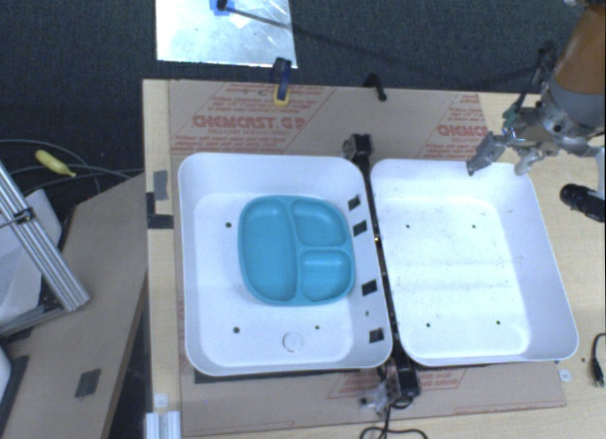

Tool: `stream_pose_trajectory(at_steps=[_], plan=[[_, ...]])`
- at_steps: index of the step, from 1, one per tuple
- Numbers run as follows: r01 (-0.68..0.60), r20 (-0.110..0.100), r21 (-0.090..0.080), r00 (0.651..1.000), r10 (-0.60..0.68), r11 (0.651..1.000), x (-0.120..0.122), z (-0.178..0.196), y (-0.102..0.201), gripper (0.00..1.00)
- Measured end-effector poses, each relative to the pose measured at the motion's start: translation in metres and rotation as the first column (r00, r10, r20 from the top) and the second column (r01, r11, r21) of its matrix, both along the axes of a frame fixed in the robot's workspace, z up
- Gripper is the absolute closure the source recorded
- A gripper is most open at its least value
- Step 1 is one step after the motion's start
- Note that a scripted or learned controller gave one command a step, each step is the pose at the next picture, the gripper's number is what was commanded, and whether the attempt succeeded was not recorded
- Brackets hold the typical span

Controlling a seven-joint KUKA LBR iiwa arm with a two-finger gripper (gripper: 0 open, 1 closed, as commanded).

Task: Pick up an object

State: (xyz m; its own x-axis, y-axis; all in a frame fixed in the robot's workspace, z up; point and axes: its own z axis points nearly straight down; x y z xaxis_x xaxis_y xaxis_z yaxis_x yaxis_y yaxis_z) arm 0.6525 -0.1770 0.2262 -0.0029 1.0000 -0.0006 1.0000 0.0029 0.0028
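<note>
A light blue plate (294,249) with three compartments lies flat in the middle of the left white bin (204,238). My gripper (499,162) hangs over the far right corner of the right white bin (540,267), well away from the plate. Its two fingers point down and stand apart, one fingertip (475,163) to the left, with nothing between them. The grey arm with its orange band (579,54) comes in from the upper right.
A small pale round mark (292,341) sits near the left bin's front wall. Black clips (365,229) line the seam between the bins. A silver sheet (225,9) lies beyond the bench, and an aluminium frame (33,238) stands at the left.
</note>
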Motion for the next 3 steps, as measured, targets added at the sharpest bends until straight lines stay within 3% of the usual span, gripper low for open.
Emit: stream_pose_trajectory(at_steps=[1, 2, 3], plan=[[0.005, -0.010, 0.001, 1.000, -0.005, 1.000, -0.026, -0.097, -0.031, 0.00], [0.002, -0.001, 0.000, 1.000, -0.002, 1.000, -0.087, -0.142, -0.029, 0.00], [0.001, 0.003, -0.001, 1.000, -0.001, 1.000, -0.086, -0.130, -0.030, 1.00]])
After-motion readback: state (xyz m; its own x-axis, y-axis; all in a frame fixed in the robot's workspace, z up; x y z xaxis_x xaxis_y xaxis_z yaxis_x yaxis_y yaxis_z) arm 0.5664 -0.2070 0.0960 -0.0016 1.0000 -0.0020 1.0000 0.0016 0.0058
